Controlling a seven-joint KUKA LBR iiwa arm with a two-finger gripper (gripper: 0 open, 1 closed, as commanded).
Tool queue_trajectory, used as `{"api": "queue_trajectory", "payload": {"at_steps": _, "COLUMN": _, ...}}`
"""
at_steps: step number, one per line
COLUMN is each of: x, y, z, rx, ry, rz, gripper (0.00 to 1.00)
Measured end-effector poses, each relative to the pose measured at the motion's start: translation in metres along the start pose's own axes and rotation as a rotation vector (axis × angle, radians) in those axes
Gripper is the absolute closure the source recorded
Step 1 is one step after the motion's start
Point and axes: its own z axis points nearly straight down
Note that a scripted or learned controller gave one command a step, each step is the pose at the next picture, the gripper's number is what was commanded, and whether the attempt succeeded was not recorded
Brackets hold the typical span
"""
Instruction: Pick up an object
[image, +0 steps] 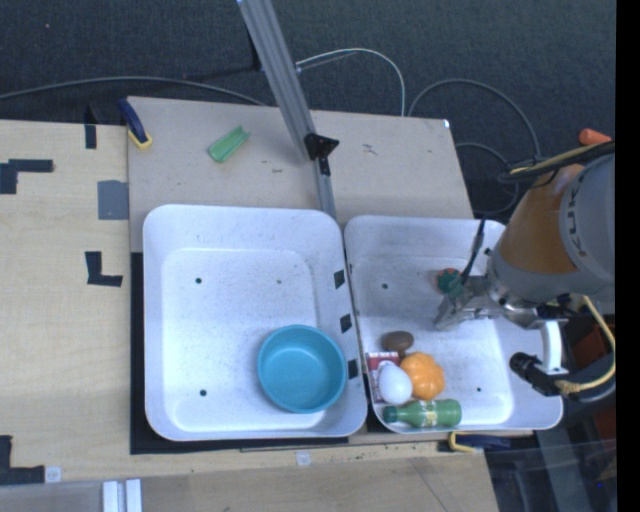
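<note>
My gripper (450, 306) hangs low over the right bin (400, 250), near its right middle, with the grey arm and its orange band (535, 235) behind it on the right. A small teal thing (449, 278) sits right at the gripper's upper side; whether it is held is unclear. Below and to the left, in the bin's front corner, lie a brown oval object (398, 341), an orange ball (423, 374), a white egg shape (395, 383), a red box (380, 361) and a green bottle (424, 413) on its side.
A blue bowl (300, 367) stands in the left bin (215, 290) near its front right corner. A grey pole (285, 80) slants over the bench behind the bins. A green block (228, 144) lies on the bench at the back. Cables trail at the right.
</note>
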Motion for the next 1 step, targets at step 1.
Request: {"api": "queue_trajectory", "payload": {"at_steps": 1, "x": -0.0001, "y": 0.0087, "z": -0.0460, "rx": -0.003, "ry": -0.001, "rz": 0.001, "gripper": 1.00}}
